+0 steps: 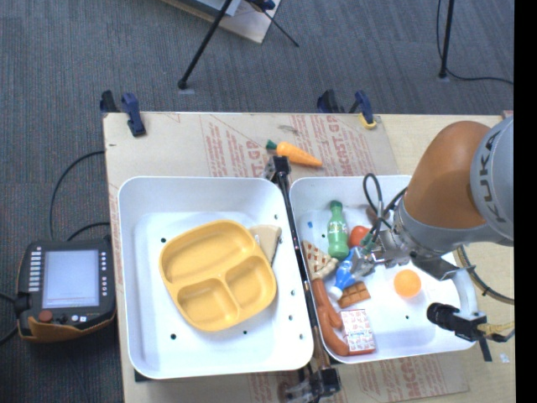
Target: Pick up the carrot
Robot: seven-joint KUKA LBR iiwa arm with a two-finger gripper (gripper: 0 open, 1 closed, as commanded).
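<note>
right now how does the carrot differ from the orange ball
The carrot lies outside both bins on the bench; the orange ball sits inside the right bin. The carrot is long, tapered, with a green top; the ball is round and plain. The ball is nearer the gripper. Both are orange.

The arm (457,196) is cut off by the picture's edge at 3 o'clock, and its bulk hides the far right corner of the right bin (394,355). The gripper (367,263) is too small and cluttered to tell how it stands. The beige item (267,242) at the yellow tray's (218,274) 2 o'clock is partly hidden under it. The print on the red box (358,332) is too small to read
</note>
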